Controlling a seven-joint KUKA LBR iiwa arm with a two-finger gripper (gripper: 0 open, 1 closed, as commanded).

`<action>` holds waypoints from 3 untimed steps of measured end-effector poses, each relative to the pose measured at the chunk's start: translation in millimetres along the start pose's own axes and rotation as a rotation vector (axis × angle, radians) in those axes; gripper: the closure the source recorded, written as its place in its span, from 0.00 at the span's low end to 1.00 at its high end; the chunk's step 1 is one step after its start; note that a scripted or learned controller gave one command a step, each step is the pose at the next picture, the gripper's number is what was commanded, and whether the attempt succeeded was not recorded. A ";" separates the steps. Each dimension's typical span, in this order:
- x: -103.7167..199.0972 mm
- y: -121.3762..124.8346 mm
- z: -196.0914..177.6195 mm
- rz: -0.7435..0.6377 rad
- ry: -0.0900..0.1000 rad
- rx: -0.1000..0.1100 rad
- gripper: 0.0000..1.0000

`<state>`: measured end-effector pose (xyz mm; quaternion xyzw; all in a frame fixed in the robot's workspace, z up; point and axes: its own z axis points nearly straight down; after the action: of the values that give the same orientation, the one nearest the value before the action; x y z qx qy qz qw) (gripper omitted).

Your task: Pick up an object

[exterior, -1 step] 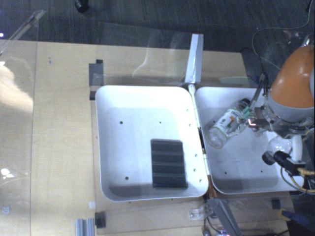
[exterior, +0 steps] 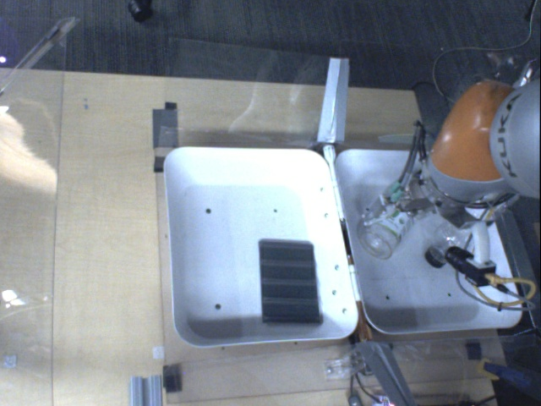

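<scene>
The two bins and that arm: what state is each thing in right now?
Left bin: holds the black ridged block, lying flat.
Right bin: holds the clear glass, on its side.
Gripper: low in the right bin, right at the glass; grip unclear.
Arm: reaching in over the right bin.

A light wooden bench [exterior: 93, 227] fills most of the view. Behind it lies dark grey carpet [exterior: 254, 15]. A clear plastic sheet [exterior: 25, 142] stands at the left side and catches bright light. Small black brackets [exterior: 166, 129] sit on the wood.
</scene>
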<state>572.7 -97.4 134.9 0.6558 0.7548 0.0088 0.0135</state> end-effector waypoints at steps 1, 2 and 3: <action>-5.9 0.2 8.4 -0.062 -0.003 -0.002 0.00; -8.3 -2.7 9.6 -0.119 -0.006 -0.008 0.00; -5.3 -12.5 10.6 -0.110 -0.016 -0.024 0.00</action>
<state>561.4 -104.5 124.0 0.6132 0.7894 0.0118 0.0279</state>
